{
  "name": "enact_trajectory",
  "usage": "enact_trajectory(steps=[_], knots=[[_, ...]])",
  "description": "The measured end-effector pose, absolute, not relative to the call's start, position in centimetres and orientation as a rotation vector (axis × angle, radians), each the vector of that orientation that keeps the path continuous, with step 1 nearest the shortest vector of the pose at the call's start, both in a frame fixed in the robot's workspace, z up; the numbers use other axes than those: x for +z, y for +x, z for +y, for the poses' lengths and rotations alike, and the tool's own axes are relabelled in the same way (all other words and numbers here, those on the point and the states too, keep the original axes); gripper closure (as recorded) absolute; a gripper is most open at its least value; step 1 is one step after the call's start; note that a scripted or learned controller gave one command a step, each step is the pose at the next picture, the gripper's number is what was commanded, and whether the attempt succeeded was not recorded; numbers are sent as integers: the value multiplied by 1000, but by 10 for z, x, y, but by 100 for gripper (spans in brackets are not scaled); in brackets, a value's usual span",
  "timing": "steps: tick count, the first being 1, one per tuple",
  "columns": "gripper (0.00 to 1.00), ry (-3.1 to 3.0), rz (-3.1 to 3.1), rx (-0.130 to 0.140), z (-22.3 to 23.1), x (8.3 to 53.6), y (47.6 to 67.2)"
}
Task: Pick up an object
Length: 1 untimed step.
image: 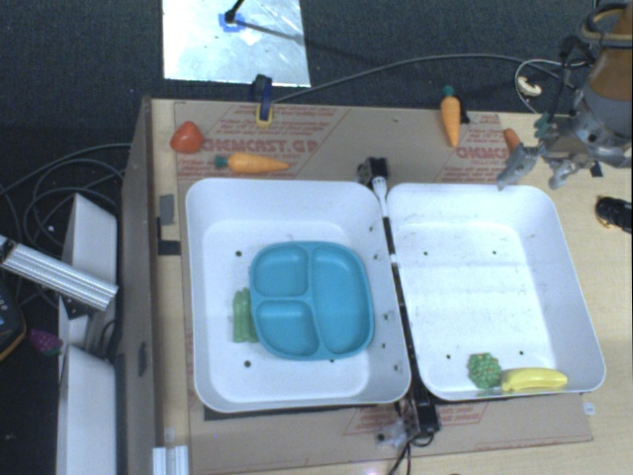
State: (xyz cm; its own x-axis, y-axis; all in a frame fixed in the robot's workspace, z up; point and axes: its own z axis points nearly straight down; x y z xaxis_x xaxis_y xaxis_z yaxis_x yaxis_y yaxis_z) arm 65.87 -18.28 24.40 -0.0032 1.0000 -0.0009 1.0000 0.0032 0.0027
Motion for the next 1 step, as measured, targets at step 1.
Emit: enact_trajectory(steps=[1], knots=[[0,2221,2224,-1,-198,155,663]])
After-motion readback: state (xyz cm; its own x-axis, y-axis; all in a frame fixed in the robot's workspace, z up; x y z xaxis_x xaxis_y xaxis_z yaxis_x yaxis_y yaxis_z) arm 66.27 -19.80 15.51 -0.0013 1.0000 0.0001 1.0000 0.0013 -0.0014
